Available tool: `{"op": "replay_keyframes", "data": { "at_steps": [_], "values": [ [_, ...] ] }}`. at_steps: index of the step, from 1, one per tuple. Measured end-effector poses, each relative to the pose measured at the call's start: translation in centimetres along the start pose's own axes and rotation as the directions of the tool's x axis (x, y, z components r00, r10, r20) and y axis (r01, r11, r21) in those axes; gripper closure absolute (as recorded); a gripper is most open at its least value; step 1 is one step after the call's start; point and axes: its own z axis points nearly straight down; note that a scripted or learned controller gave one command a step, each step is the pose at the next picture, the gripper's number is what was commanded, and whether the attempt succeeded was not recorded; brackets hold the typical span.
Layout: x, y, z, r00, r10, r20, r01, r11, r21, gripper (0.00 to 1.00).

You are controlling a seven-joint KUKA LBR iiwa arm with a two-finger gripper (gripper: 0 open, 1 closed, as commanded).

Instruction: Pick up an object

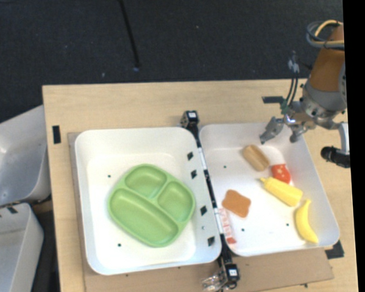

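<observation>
My gripper (285, 131) hangs over the far right corner of the right bin (230, 132), fingers spread open with nothing between them. Just below and left of it lies a tan hot dog bun (255, 157). Further toward the front sit a small red piece (281, 173), a yellow corn cob (284, 191), a banana (305, 221) and an orange toast-like slice (236, 203). All rest on the bin floor, apart from the gripper.
The left bin (91, 147) holds a green divided plate (151, 204). A black clip strip (204, 190) runs along the seam between the bins. A small red-and-white packet (226, 226) lies at the right bin's left wall. The wooden bench (107, 103) surrounds both bins.
</observation>
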Motion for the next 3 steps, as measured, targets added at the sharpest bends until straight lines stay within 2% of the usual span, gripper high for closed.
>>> {"op": "replay_keyframes", "data": {
  "at_steps": [1,2,3],
  "values": [
    [0.8,-0.4,5.6,1.000,-0.001,0.000,0.001,1.000,0.000,0.00],
    [0.6,-0.3,7.1,1.000,-0.003,0.001,0.003,1.000,-0.002,0.00],
    [0.5,-0.4,5.8,1.000,-0.006,0.003,0.006,1.000,0.001,1.00]
  ]
}}
